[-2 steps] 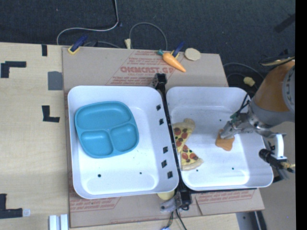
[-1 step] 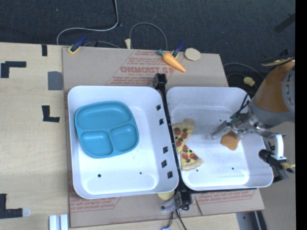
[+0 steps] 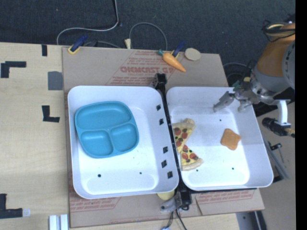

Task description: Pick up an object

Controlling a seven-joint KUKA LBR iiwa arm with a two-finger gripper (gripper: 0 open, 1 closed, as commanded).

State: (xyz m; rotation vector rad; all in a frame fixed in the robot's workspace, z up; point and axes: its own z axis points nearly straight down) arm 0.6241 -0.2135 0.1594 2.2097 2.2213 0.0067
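At the near edge of the worktop (image 3: 29, 143), a small pale yellowish thing (image 3: 165, 194) pokes out from under the bins where they meet, mostly hidden, so its kind cannot be told. Just beyond it the left bin (image 3: 81, 181) carries a blue divided tray (image 3: 106, 128), lying flat toward its left half. The right bin (image 3: 249, 176) holds a pizza slice (image 3: 184, 145) stretched along its left wall, crust ends near and far, and an orange block (image 3: 230, 139) well apart from it toward the right wall, with bare bin floor between them. Farther back, over the upper right part of this bin, hangs the end effector (image 3: 231, 102), its two grey fingers spread apart with nothing between them; it sits near the block but not touching it. The arm (image 3: 274, 66) behind it is cut off by the right edge. Past the bins, on the cardboard sheet (image 3: 139, 68), lie a toy carrot (image 3: 173, 62) and a pale round disc (image 3: 193, 54) just beside it. A thin cable (image 3: 115, 13) loops across the dark floor beyond.
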